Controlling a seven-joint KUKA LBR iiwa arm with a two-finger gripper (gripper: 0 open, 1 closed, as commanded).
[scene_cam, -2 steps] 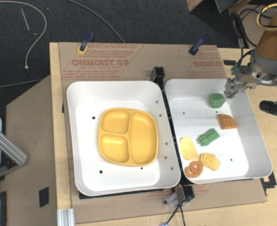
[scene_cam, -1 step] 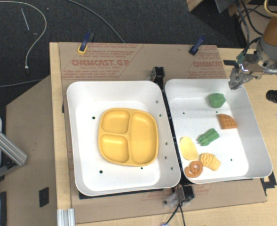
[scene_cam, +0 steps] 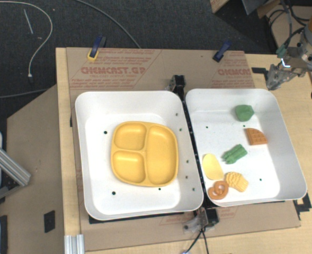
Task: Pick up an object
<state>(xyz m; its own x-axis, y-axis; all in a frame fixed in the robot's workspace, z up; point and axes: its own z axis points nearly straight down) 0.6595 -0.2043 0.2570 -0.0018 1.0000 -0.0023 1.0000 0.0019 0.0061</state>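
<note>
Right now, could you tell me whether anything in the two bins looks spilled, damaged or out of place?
Nothing stands out. The yellow divided plate sits slightly rotated in the left bin, and the small food items lie loosely scattered in the right bin.

I see the cardboard sheet (scene_cam: 145,70) as my landmark under both bins. Two blue clamps (scene_cam: 96,46) grip its far edge, the second (scene_cam: 221,51) farther right. A white cable (scene_cam: 36,33) loops on the dark carpet (scene_cam: 145,9) beyond the sheet's far left corner.
</note>
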